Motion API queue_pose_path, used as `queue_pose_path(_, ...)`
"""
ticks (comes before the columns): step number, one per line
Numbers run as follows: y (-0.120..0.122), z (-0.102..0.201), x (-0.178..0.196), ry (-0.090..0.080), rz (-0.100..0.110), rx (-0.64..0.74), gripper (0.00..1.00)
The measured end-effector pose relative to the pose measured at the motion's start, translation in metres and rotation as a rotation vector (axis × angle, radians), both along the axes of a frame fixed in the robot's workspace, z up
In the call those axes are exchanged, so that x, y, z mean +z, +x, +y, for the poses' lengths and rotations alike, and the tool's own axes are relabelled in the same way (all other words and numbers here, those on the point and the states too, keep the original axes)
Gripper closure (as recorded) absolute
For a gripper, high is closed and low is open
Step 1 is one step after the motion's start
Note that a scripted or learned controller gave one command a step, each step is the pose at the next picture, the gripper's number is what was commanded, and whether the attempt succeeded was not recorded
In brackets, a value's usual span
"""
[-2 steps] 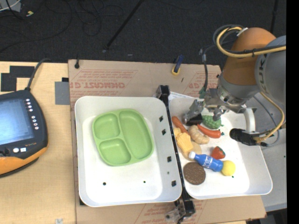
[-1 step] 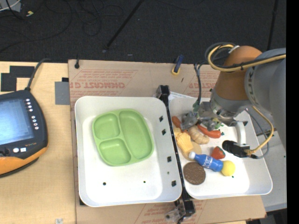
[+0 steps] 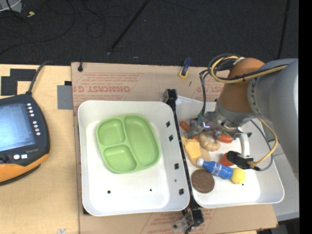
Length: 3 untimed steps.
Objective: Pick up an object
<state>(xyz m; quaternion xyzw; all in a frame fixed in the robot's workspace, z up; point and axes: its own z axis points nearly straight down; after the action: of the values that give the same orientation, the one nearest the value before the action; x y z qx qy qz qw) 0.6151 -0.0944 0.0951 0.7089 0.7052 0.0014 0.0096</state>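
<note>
The right white bin (image 3: 265, 191) holds a pile of small items. Among them are a brown round disc (image 3: 202, 181), a blue bottle (image 3: 219, 169) lying on its side, a yellow ball (image 3: 238, 176), a yellow block (image 3: 193, 150), a tan piece (image 3: 209, 142) and red pieces (image 3: 225, 138). My gripper (image 3: 206, 125) hangs low over the upper left part of this pile, just above the tan piece. The wrist and cables hide its fingers.
The left white bin (image 3: 92, 179) carries a green divided tray (image 3: 127, 143). A black divider (image 3: 178, 150) runs between the bins. A teach pendant (image 3: 19, 135) lies at the far left of the bench. My arm's orange band (image 3: 241, 89) looms over the right bin's back.
</note>
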Motion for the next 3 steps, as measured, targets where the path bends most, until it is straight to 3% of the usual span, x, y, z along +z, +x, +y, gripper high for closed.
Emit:
queue_pose_path(1,0.000,0.001,0.011,0.007,0.000,-0.004,1.00)
queue_pose_path(3,0.012,0.004,0.113,0.012,0.014,0.005,1.00)
